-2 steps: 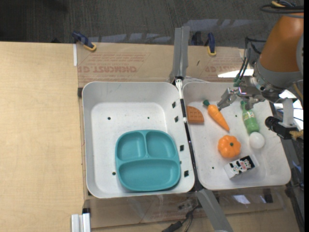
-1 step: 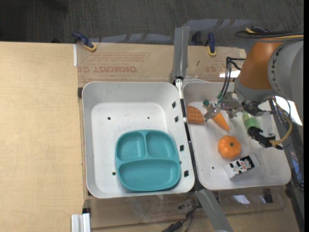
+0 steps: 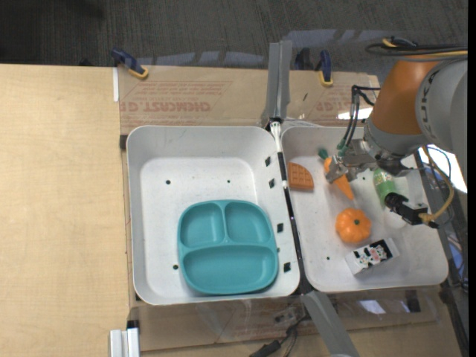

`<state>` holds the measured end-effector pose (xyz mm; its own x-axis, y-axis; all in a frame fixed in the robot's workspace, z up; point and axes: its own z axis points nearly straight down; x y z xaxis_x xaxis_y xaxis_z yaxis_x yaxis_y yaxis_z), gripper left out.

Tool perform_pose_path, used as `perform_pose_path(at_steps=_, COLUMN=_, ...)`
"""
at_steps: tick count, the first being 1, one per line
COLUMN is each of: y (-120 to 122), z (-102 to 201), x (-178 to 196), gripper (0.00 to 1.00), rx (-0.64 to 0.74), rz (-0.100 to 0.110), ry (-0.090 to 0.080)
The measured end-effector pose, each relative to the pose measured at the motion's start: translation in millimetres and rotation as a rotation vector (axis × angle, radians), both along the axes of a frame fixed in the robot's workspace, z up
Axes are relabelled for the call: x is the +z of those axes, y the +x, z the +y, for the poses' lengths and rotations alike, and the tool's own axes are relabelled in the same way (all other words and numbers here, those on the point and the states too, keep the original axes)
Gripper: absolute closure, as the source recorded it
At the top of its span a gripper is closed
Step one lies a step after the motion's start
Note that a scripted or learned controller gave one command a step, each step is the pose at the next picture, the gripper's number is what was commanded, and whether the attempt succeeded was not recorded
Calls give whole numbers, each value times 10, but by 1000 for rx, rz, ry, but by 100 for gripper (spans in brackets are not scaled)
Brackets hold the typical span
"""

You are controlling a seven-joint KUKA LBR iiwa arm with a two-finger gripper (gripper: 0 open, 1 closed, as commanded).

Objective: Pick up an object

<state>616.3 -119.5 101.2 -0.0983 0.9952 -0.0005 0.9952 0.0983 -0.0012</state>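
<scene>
The end effector (image 3: 341,171) sits low in the right bin (image 3: 416,274), at the carrot (image 3: 342,185); whether it grips cannot be told. Nothing looks lifted yet, so the pick seems unfinished.

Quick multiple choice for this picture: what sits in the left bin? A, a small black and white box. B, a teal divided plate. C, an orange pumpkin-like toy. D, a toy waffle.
B: the teal divided plate lies in the left bin, while the waffle, the orange toy and the black and white box all lie in the right bin.
</scene>
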Motion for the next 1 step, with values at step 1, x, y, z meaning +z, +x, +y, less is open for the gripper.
perform_pose_path(at_steps=1, y=159, z=551, x=1189, gripper=100, rx=188, rz=-2, ry=-1)
